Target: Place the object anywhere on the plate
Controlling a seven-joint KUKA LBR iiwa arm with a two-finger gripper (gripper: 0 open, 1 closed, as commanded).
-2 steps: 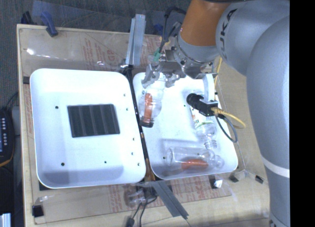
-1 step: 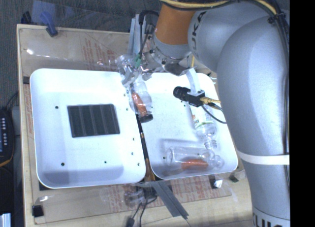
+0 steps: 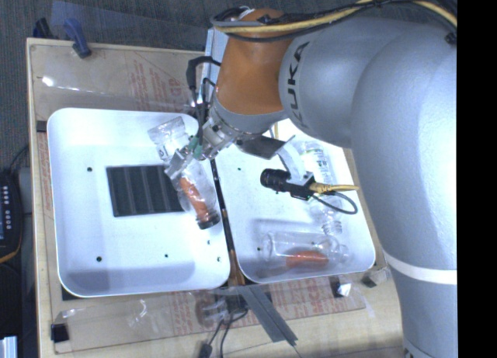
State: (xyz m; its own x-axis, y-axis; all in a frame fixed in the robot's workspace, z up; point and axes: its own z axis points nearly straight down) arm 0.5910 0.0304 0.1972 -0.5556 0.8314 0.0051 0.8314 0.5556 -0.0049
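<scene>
A dark ribbed rectangular plate (image 3: 142, 191) lies flat in the left bin (image 3: 85, 267). My gripper (image 3: 189, 154) hovers over that bin's upper right, just off the plate's top right corner. It is shut on the top of a clear plastic bag with an orange object inside (image 3: 197, 197). The bag hangs down along the plate's right edge, with its dark lower end near the bin's right wall. Crumpled clear plastic (image 3: 166, 134) sticks out to the upper left of the fingers.
The right bin (image 3: 252, 267) holds a clear bottle with an orange piece inside (image 3: 304, 251) near its front wall and a clear labelled packet (image 3: 317, 159) at the back. The arm's big body covers the right side. A blue clamp (image 3: 78, 38) sits at the bench's back left.
</scene>
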